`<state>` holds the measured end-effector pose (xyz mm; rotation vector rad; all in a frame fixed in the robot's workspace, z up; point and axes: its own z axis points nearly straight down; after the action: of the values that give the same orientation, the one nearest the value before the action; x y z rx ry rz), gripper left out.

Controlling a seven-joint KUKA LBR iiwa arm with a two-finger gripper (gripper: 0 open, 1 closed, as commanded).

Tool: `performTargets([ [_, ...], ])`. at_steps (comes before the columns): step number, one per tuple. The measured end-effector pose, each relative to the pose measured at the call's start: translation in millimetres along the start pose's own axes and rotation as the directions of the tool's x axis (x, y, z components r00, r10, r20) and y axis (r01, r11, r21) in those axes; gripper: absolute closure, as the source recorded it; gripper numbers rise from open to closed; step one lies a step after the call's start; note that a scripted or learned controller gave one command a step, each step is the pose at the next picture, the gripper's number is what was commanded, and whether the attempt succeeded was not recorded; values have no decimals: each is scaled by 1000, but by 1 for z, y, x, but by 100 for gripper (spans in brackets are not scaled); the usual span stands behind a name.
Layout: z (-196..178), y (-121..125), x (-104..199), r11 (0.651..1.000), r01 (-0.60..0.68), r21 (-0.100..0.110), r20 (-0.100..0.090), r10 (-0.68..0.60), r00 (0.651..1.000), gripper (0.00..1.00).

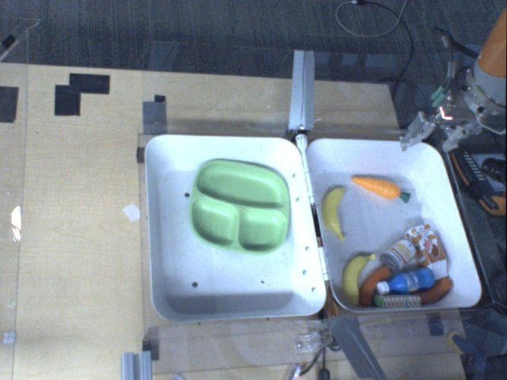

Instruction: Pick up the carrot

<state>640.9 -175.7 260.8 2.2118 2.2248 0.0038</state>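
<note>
The carrot (pixel 379 187) is orange with a small green stem end and lies flat in the upper part of the right bin (pixel 444 172), pointing left. My gripper (pixel 430 135) hangs over the bin's far right corner, up and to the right of the carrot and apart from it. Its fingers stand open with nothing between them.
A yellow banana (pixel 334 210) lies left of the carrot. At the bin's near end are a second banana (pixel 354 271), a can (pixel 400 253), a snack packet (pixel 428 244), a blue-capped bottle (pixel 408 282) and a red sausage (pixel 374 285). The left bin (pixel 170 236) holds a green divided plate (pixel 240 204).
</note>
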Motion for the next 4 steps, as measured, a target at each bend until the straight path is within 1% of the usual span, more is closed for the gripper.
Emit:
performTargets([
  [1, 0, 0, 0, 1000, 0, 0, 0, 0, 1000, 0],
  [2, -13, 2, 1, 1000, 7, -7, 2, -7, 1000, 100],
  [3, -13, 2, 1, 1000, 7, -7, 2, -7, 1000, 0],
  [4, 97, -6, -1, 958, 286, 0, -1, -286, 958, 0],
])
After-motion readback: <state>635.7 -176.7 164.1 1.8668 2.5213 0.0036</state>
